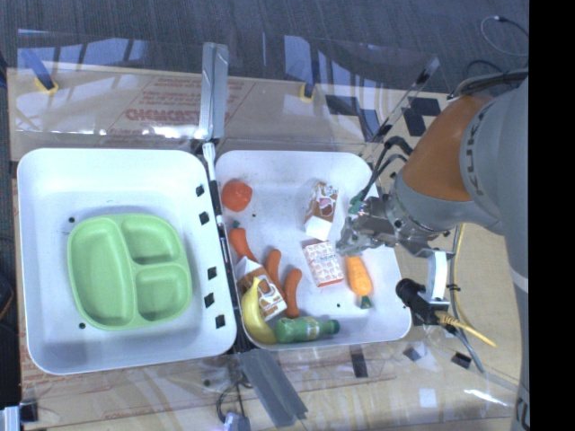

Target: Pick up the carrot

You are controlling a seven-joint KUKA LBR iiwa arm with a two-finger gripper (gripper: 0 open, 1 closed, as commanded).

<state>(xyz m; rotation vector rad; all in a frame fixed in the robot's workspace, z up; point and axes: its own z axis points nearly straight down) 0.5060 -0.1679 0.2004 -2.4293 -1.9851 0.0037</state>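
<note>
Carrot [358, 277] lies in the right bin [269, 164] near its right wall, long axis running toward the bin's near edge, touching my gripper [352, 238] just above; whether I'm open or clamped, I cannot tell

Dark grey carpet [269, 3] covers the floor beyond the bench. The bench top [117, 106] is pale wood under clear sheeting with red print, and glare streaks cross the sheeting near its far edge.
</note>
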